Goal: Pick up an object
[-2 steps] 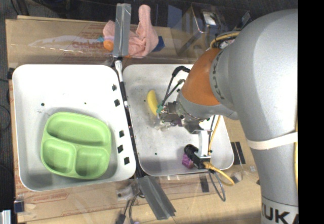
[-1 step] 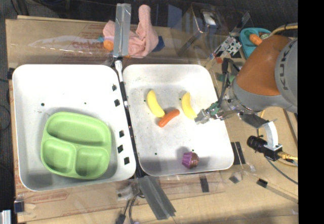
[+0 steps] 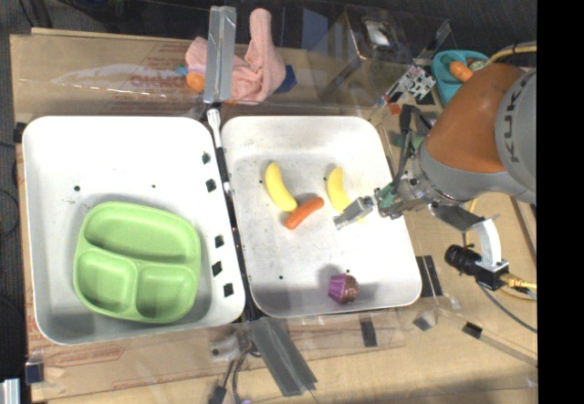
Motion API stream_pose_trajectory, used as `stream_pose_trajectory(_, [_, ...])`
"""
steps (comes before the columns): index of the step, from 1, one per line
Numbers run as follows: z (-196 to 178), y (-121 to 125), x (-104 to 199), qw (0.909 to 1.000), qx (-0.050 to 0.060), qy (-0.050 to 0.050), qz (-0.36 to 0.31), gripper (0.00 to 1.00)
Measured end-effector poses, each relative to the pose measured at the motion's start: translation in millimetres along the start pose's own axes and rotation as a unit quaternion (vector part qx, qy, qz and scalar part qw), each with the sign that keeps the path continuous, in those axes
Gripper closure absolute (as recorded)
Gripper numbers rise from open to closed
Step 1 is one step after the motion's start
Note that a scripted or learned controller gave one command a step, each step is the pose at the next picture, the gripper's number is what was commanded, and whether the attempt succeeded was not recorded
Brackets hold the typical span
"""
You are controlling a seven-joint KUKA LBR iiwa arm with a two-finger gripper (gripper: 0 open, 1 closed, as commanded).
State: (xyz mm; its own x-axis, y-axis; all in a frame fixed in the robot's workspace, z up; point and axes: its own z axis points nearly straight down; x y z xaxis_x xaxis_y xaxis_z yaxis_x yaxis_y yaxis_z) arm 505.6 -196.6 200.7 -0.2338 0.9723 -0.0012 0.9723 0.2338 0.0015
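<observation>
on your counter (image 3: 109, 74), the left bin (image 3: 55, 156) holds a green divided plate (image 3: 139, 261); the right bin (image 3: 365, 142) holds two bananas (image 3: 279, 186) (image 3: 337, 188), an orange carrot (image 3: 304, 212) and a purple object (image 3: 343, 287). the tool (image 3: 354, 212) sits low beside the right banana; you cannot tell its opening.

The arm (image 3: 474, 133) is a rounded grey body with a broad orange band and dark lettering at its side, narrowing to a small metallic tool (image 3: 358, 210) with green parts.
</observation>
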Motion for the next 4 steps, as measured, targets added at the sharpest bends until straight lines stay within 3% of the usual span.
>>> stream_pose_trajectory(1, [109, -27, 8, 1.0000, 0.001, 0.001, 0.002, 0.00])
stream_pose_trajectory(2, [109, 60, 87, 0.9906, 0.002, 0.002, 0.137, 0.00])
stream_pose_trajectory(3, [101, 60, 88, 0.9910, 0.005, 0.002, 0.134, 1.00])
stream_pose_trajectory(4, [-78, -20, 36, 0.9974, -0.001, -0.001, -0.072, 1.00])
